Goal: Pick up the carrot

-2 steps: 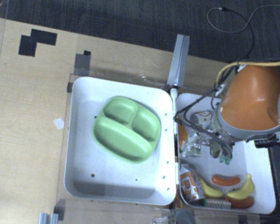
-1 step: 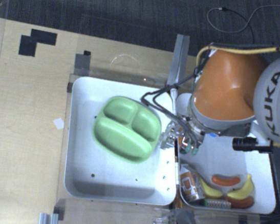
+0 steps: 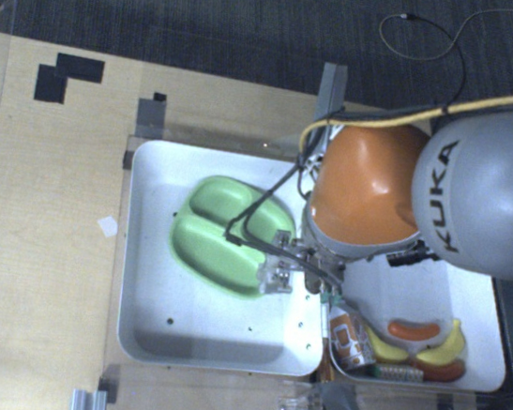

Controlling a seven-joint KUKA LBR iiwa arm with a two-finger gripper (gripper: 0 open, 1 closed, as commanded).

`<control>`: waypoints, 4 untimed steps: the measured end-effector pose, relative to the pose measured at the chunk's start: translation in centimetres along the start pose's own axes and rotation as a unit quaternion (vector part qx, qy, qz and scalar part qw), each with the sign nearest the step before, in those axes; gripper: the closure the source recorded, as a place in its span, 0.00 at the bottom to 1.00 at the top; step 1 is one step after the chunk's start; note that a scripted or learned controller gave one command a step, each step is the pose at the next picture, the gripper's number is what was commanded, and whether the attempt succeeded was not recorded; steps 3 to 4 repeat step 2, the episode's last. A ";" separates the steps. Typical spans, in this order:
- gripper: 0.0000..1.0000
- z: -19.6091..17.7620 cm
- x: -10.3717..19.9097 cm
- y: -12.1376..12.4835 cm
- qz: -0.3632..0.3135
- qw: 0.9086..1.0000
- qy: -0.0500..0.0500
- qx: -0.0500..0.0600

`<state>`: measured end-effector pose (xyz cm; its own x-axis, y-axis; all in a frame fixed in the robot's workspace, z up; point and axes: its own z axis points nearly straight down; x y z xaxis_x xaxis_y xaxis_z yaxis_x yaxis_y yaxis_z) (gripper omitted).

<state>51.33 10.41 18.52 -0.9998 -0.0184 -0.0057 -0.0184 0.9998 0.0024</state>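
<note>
Toward the right bin's (image 3: 488,374) near edge lies the carrot (image 3: 414,331), long axis left to right, resting on a banana (image 3: 435,348). It sits right of and nearer than the gripper (image 3: 278,271), which hangs over the green pepper (image 3: 224,233) in the left bin (image 3: 143,307), apparently holding nothing; how far apart its jaws stand I cannot tell
</note>
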 end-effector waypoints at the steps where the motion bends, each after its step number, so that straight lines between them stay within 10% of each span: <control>1: 1.00 -7.8 0.2 0.1 0.029 1.000 -0.003 0.000; 2: 1.00 -4.7 -4.1 4.7 -0.099 0.995 -0.002 -0.001; 4: 1.00 -4.7 -4.1 4.7 -0.099 0.995 -0.002 -0.001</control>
